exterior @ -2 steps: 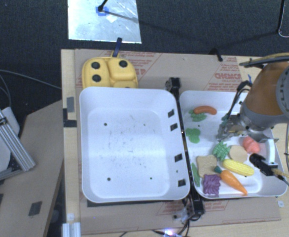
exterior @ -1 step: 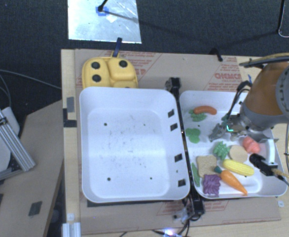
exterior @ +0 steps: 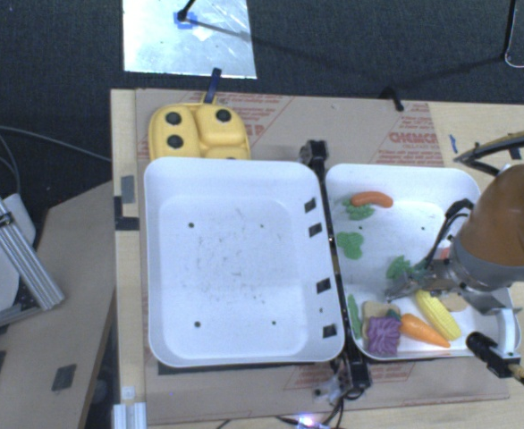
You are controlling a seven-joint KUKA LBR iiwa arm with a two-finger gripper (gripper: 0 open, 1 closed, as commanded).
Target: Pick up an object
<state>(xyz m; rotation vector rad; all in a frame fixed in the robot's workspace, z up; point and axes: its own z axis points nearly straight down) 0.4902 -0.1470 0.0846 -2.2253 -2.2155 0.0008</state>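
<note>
End effector (exterior: 403, 284), grip state unclear, low in right white bin (exterior: 423, 181); yellow toy corn (exterior: 437, 314) just below-right, likely target

The arm reaches in from the right, its orange band above the wrist, the pincer (exterior: 403, 284) pointing left and held low

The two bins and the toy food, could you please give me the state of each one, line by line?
Left bin: flat on the bench.
Right bin: holds the toy food.
Carrot: lying near the far wall.
Corn: lying by the near wall.
Purple cabbage: resting in the near corner.
Gripper: low inside the right bin.
</note>
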